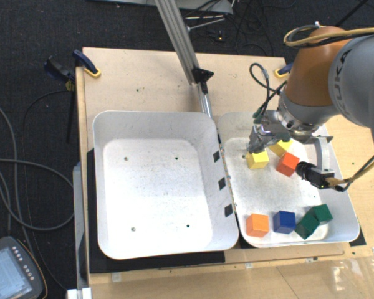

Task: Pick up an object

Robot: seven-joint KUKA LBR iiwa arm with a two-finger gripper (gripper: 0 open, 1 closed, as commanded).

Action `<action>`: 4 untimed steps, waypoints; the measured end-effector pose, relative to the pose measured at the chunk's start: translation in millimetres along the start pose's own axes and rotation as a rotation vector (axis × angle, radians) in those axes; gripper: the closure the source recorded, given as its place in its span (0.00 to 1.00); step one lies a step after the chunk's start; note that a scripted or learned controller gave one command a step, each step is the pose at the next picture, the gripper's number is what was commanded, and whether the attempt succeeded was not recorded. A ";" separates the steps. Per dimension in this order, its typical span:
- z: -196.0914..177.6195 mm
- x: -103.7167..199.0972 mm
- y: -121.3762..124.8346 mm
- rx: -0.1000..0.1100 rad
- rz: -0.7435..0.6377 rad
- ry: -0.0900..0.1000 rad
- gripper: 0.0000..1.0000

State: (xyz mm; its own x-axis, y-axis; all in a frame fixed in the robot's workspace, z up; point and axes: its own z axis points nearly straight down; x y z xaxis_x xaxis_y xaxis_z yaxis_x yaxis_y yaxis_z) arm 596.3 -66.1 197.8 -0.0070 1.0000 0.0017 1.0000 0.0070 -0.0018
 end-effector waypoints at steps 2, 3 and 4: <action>-13.7 97.4 -19.3 0.000 -0.002 0.000 1.00; -14.8 154.2 -37.6 0.000 -0.002 0.001 1.00; -14.9 149.9 -36.7 -0.001 0.007 -0.001 0.00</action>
